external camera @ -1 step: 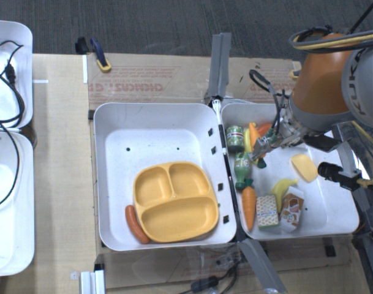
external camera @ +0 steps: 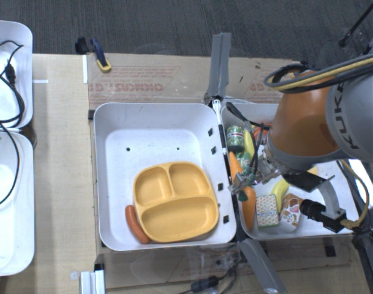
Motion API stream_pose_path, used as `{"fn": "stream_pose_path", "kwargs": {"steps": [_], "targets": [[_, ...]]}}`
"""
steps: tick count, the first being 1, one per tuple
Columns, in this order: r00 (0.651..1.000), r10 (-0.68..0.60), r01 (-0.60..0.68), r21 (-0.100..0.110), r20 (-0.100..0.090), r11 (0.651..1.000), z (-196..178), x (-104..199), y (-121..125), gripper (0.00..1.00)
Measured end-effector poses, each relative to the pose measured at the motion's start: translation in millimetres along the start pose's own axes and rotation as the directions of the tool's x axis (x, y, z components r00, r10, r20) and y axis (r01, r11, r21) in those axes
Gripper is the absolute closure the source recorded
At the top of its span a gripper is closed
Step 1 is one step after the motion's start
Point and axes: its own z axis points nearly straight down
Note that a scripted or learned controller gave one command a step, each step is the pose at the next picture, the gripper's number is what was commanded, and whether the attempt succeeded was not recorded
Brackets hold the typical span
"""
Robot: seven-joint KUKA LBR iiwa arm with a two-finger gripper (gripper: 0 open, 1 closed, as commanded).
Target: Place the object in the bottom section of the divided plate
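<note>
My arm (external camera: 333, 112) comes in from the right edge, its grey body high in the frame and its broad orange band (external camera: 302, 130) bulking over the right bin. Below the band the wrist drops steeply, angled down and to the left. I see the pincer (external camera: 246, 179) low at the left side of that bin, close to the wall between the two bins, pointing down and leftward. Its tips are small and tangled against what lies under them, so I can't make out their spread. Black and yellow cables (external camera: 308, 72) arc over the top of the arm, and a dark bracket (external camera: 324, 216) juts out beneath it toward the lower right.
</note>
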Motion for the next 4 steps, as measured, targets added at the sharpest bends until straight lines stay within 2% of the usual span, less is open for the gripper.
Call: {"fn": "stream_pose_path", "kwargs": {"steps": [1,2,3,4], "targets": [[0.941,-0.338,0.338,-0.001,0.0,0.941,0,40,12,1.0],[0.981,-0.195,0.195,0.002,-0.001,0.981,32,82,31,1.0],[0.981,-0.194,0.194,0.001,0.0,0.981,32,82,31,0.0],[0.982,-0.189,0.189,0.003,0.0,0.982,24,80,31,1.0]]}}
